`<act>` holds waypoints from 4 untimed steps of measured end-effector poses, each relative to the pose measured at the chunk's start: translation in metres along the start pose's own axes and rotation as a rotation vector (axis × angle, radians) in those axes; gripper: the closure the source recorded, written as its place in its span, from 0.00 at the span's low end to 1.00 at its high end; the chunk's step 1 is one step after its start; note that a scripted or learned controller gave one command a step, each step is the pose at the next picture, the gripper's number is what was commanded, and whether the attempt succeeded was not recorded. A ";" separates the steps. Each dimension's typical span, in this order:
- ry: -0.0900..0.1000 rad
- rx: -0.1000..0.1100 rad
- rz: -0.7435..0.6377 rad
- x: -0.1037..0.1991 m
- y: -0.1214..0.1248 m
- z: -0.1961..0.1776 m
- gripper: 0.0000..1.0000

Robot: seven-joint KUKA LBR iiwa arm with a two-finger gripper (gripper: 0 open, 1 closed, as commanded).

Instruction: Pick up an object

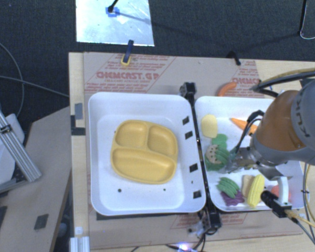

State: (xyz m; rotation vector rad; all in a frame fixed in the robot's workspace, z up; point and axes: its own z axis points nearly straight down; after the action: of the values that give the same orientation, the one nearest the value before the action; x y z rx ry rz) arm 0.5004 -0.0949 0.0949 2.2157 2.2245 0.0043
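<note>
The right bin (pixel 236 107) holds several toy foods: a pale yellow piece (pixel 209 125), an orange carrot (pixel 240 123), a green leafy piece (pixel 219 140), a round speckled piece (pixel 213 154), a green pea pod (pixel 228 184), a purple piece (pixel 233 198) and a yellow corn cob (pixel 255 189). My gripper (pixel 233 163) hangs low over the middle of this bin, just right of the speckled piece and above the pea pod. The grey and orange arm (pixel 283 127) hides the bin's right half.
The left bin (pixel 102 140) holds a yellow divided plate (pixel 145 151). An orange toy (pixel 227 88) lies on the cardboard behind the right bin. A black divider (pixel 195 140) runs between the bins. Cables trail at the lower right.
</note>
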 end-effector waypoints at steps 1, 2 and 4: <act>0.001 -0.008 -0.007 0.051 0.026 -0.095 1.00; -0.001 -0.002 -0.005 0.047 0.024 -0.100 1.00; 0.001 0.003 -0.004 0.137 0.019 -0.087 1.00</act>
State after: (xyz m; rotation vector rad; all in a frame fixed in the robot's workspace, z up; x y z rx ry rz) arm 0.5186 0.0420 0.1821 2.2134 2.2308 0.0012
